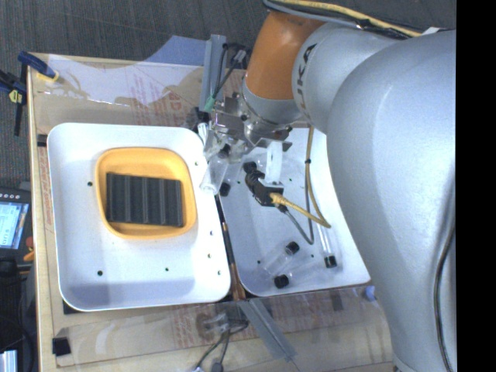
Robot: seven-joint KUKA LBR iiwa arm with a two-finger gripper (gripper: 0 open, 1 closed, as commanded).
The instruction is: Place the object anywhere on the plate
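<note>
Much of the right bin (341, 263) was hidden by the arm (387, 130). The gripper (219, 160), state indiscernible, was seen at the bins' shared edge. The yellow plate (144, 161) lay unobstructed in the left bin (116, 277).

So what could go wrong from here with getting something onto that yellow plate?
The hand sits over the wall between the two bins; a low sideways move could clip it. The clear pieces in the right bin are small and hard to see, so a grasp may miss. The plate has a ridged centre; a drop might roll.
</note>
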